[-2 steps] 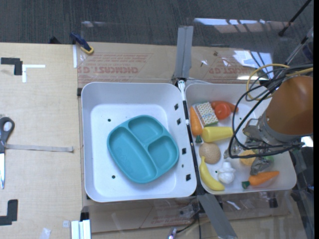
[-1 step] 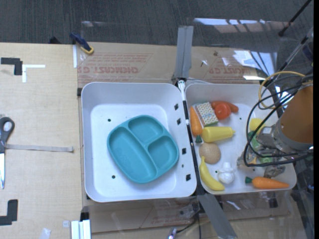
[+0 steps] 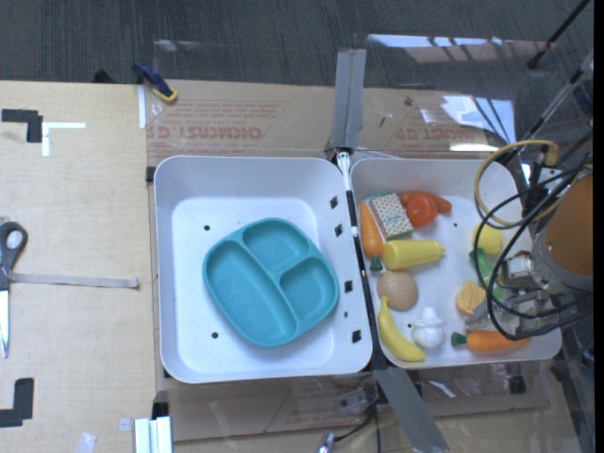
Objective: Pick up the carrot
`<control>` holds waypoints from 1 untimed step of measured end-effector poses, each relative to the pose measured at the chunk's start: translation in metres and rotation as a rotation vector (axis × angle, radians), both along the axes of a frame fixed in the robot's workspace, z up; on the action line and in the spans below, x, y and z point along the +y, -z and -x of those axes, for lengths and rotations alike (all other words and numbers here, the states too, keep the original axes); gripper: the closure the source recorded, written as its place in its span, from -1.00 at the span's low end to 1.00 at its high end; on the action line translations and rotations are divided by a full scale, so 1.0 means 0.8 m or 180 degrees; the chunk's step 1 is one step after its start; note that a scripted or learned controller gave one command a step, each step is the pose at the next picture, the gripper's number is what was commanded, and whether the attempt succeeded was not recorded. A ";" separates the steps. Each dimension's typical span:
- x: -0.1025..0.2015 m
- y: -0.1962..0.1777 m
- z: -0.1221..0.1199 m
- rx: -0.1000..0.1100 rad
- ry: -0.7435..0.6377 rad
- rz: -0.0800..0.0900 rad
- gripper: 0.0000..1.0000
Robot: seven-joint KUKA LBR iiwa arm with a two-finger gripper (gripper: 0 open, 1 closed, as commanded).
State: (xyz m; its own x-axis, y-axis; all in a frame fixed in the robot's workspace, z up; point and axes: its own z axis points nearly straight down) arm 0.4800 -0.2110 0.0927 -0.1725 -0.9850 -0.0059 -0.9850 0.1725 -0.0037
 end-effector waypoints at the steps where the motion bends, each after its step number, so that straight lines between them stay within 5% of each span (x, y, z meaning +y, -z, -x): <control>1: 0.003 0.001 0.001 0.0011 0.0882 0.0005 -1.00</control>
State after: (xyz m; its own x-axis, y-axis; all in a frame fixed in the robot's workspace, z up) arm 0.4792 -0.2086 0.0920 -0.4354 -0.9002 -0.0034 -0.9003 0.4354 -0.0010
